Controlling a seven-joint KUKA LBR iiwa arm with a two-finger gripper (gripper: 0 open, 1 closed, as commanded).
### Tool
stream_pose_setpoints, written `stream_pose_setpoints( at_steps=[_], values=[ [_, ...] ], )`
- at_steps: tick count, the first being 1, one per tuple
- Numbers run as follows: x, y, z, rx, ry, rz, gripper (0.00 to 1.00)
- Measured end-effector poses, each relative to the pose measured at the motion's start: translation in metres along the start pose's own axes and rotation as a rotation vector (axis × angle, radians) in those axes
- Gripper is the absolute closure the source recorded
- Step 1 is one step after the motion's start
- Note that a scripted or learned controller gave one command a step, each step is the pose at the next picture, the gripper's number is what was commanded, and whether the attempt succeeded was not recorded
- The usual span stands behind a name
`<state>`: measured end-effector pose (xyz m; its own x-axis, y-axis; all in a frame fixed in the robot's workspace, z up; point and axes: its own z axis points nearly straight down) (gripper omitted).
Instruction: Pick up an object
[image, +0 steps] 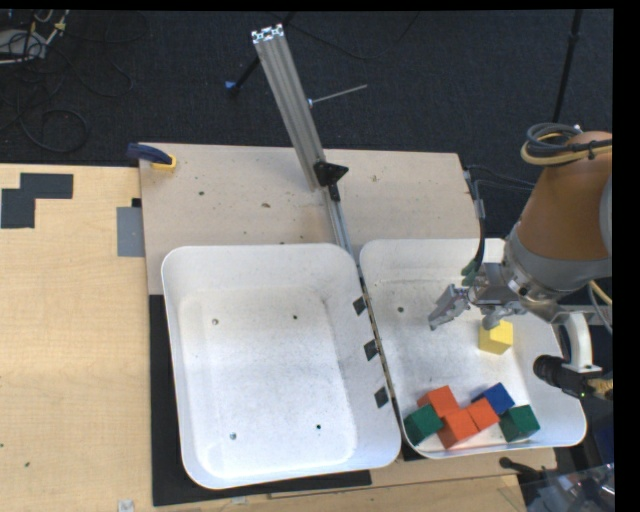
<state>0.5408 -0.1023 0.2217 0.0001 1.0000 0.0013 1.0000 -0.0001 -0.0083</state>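
Observation:
My gripper (463, 320) hangs over the right bin (400, 270), its two fingers spread apart with nothing between them. The left finger (444, 307) points down toward the bin floor. A yellow block (496, 338) lies just under and beside the right finger, touching or nearly touching it. Near the bin's front edge sits a cluster of blocks: an orange one (437, 400), a green one (424, 424), two more orange ones (458, 428) (483, 413), a blue one (498, 397) and a second green one (519, 423).
The left bin (260, 440) sits beside the right one, with a divider carrying black clips (371, 349) between them. A slanted metal rail (296, 110) rises behind the bins. The orange-banded arm (565, 215) enters from the right.

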Motion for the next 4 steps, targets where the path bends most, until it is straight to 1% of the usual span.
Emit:
stream_pose_setpoints(
  at_steps=[1, 2, 3, 4],
  values=[
    [0.004, 0.000, 0.044, 0.001, 0.001, 0.001, 0.00],
    [-0.003, 0.000, 0.091, 0.001, 0.000, 0.002, 0.00],
    [-0.006, 0.001, 0.079, -0.003, 0.000, 0.012, 1.00],
    [-0.005, 0.000, 0.037, -0.009, -0.001, 0.004, 1.00]
  ],
)
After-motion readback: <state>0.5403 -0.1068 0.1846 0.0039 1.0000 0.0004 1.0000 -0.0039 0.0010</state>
